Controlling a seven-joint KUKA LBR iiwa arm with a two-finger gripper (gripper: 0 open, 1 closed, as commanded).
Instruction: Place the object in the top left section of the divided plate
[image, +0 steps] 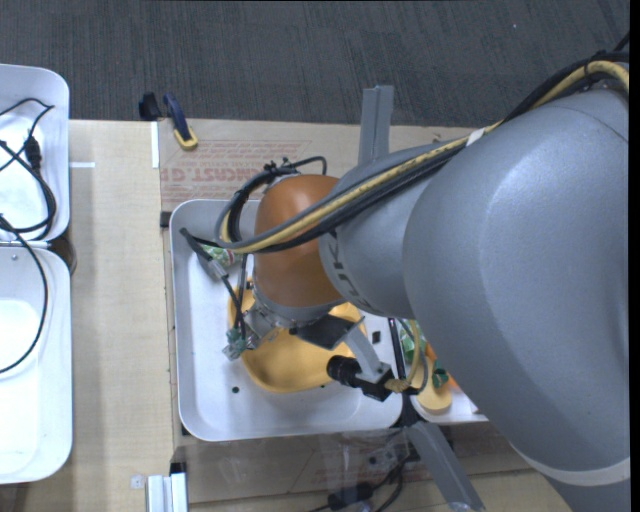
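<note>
The grey arm (500, 260) reaches in from the right and hangs low over the nearer white bin (200, 400), its orange band (290, 240) directly above the yellow divided plate (275, 370) that lies on the bin floor. The claw (262, 335) sits under the wrist, right over the plate's upper left part, and whether it is spread or pressed together cannot be told. Small orange and green items (425, 375) lie near the plate's right side, beside the claw rather than under it; the arm hides most of them.
</note>
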